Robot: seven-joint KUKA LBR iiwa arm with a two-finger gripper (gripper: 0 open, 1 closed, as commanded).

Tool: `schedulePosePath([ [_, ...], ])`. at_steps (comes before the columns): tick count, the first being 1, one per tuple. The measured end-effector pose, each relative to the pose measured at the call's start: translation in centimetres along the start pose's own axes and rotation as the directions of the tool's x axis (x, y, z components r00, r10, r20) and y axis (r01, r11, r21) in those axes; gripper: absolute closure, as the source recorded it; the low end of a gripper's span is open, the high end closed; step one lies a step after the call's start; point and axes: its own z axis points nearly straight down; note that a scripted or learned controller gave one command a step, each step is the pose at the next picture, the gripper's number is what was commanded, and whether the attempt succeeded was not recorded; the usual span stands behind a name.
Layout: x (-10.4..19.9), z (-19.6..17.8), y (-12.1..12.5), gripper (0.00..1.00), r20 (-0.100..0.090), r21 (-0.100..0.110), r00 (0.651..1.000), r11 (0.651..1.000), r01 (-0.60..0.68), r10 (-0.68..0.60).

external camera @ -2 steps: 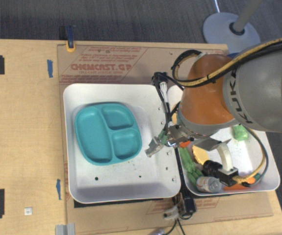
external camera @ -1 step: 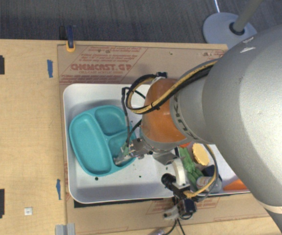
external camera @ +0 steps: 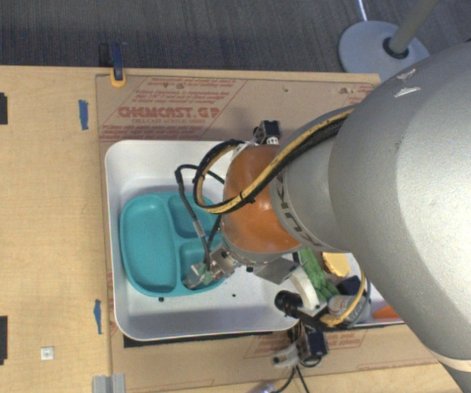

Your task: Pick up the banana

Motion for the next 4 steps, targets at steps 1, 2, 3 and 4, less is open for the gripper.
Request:
schedulePosePath([
  [1, 0.3, -0.1, -0.1, 0.00, -0.008, 0.014, 1.000, 1.000, -0.008, 0.008],
  [2, 0.9, -1.2, 0.4, 0.00, -0.014, 0.038, 1.000, 0.999, 0.012, -0.012],
  [3, -1.8, 0.3, 7.9, 0.00, -0.013, 0.051, 0.998, 0.997, -0.064, 0.064],
  [4, 1.4, -8.6, 0.9, 0.00, -0.025, 0.031, 0.971, 0.971, -0.238, 0.238],
])
